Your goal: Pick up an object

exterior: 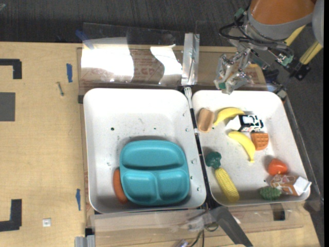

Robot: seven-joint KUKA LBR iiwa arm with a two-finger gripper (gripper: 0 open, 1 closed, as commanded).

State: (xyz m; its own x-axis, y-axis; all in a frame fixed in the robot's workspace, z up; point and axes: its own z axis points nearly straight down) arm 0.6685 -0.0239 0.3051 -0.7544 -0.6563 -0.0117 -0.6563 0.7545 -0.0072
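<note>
White plastic forms both shallow bins on the desk [36, 138]. The right bin [288, 118] is the reference landmark for the positions below.

Gripper: the gripper [230, 82] hangs above the far rim of the right bin, near its far-left corner, below the arm's orange band [280, 1]. The state of the fingers cannot be determined at this resolution, and no object is visible between them.

Contents of the right bin:
- A tan bread roll [205, 119] lies against the left wall, in the far half.
- A yellow banana [227, 114] lies just beside the roll, toward the bin centre.
- A black-and-white carton [251, 121] lies right of that banana.
- A second banana [243, 143] lies at the bin centre, apart from the first.
- An orange ridged toy [260, 140] lies just right of the second banana.
- A green broccoli piece [213, 159] lies near the left wall, in the near half.
- A corn cob [226, 183] lies just nearer than the broccoli, angled toward the near wall.
- A red tomato [277, 166] lies toward the right wall.
- A brown and white packet [291, 184] lies in the near-right corner.
- A dark green vegetable [270, 192] lies just left of the packet, at the near wall.

The left bin [103, 112], adjoining the right bin's left wall, holds a teal divided tray [153, 172]. An orange object [118, 185] protrudes from under the tray's left edge.
</note>
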